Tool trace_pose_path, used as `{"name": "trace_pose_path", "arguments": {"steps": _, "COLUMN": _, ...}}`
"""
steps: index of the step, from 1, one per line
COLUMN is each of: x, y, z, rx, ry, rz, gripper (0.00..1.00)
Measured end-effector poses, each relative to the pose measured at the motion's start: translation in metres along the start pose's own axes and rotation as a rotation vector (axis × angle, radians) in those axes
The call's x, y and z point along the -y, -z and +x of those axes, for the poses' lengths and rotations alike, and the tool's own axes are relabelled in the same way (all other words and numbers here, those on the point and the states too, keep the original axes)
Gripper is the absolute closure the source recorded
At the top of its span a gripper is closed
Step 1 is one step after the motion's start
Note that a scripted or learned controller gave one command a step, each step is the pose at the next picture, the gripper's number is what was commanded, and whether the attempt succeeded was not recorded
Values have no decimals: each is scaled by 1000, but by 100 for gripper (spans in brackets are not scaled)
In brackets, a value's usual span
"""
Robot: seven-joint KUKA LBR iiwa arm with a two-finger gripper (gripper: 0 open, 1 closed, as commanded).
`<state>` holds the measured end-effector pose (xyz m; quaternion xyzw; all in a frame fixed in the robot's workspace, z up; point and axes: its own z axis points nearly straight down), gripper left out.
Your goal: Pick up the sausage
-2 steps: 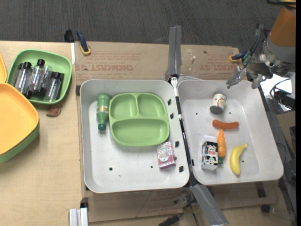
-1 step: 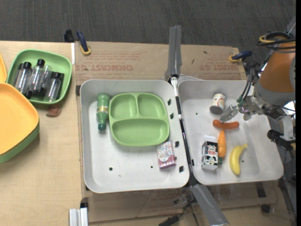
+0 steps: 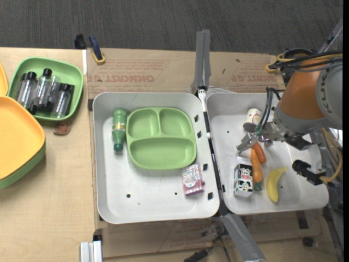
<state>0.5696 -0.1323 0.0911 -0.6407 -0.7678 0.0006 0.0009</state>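
Two shallow white bins sit side by side on the bench. In the right bin [image 3: 229,146], the gripper [image 3: 252,139] is low over the bin's middle, the grey arm with its orange band [image 3: 302,91] reaching in from the right. The metal fingers [image 3: 245,143] appear spread somewhat, pointing down and to the left, with the upper end of the sausage [image 3: 259,153] lying right at or under the fingertips; whether the sausage is actually between them cannot be determined from this angle, so no grasp is confirmed. The sausage is a short reddish piece resting on the bin floor, touching or just beside a carrot [image 3: 256,168] that extends below it. A small milk carton [image 3: 244,180] with a cow print lies just left of the carrot's lower end, and a banana [image 3: 275,183] lies to the right of it. A small white cup-like container [image 3: 254,115] stands near the top of this bin, above the gripper. The left bin [image 3: 103,162] holds a green divided plate [image 3: 161,137], a green bottle [image 3: 119,127] lying just beside the plate's left edge, and a small pink carton [image 3: 192,179] below the plate's right corner. Off to the left on the bench, a green tray [image 3: 24,70] carries several small dark-capped bottles [image 3: 44,93], next to a stack of yellow plates [image 3: 19,146].
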Motion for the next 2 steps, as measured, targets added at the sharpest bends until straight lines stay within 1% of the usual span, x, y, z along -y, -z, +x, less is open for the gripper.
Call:
{"name": "trace_pose_path", "arguments": {"steps": 1, "x": 0, "y": 9, "z": -2, "rx": 1, "ry": -5, "rz": 0, "gripper": 100}}
{"name": "trace_pose_path", "arguments": {"steps": 2, "x": 21, "y": 112, "z": 60, "rx": 1, "ry": -125, "rz": 0, "gripper": 100}}
